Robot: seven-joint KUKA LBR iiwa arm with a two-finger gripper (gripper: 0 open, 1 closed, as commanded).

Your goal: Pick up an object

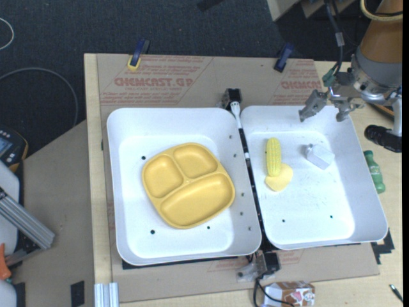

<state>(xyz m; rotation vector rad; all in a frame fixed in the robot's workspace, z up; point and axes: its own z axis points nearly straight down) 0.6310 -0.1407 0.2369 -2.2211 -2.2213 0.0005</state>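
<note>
White plastic bins sit side by side on the tabletop. The left bin point(121, 171) holds a yellow divided plate point(187, 184). The right bin point(358, 216) holds a yellow corn cob point(273, 155) touching a pale yellow piece point(279, 180), with a small grey block point(317, 156) nearby. The hand point(328, 106) hovers above the right bin's far edge, fingers spread and carrying nothing. I judge the pick not yet begun: descending, closing and lifting all remain.

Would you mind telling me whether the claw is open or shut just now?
Open: the claw hangs over the right bin's far edge, its two fingers spread apart with nothing between them.
</note>
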